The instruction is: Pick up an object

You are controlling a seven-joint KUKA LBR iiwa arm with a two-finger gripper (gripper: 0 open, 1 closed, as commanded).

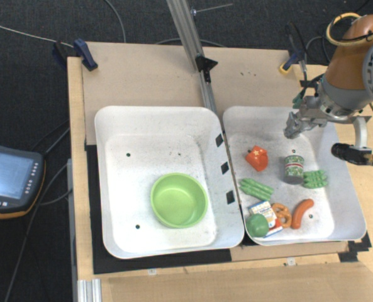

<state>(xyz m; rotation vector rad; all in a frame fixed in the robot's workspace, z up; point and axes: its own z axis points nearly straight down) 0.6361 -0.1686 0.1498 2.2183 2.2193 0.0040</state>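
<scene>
Can (294,168), upright and ungrasped, just below gripper (292,129); finger state cannot be told; pick not yet made.

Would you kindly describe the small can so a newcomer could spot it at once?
Look in the right-hand bin, just below the gripper. The can stands beside a green leafy toy; it alone is a grey cylinder with a green label.
</scene>
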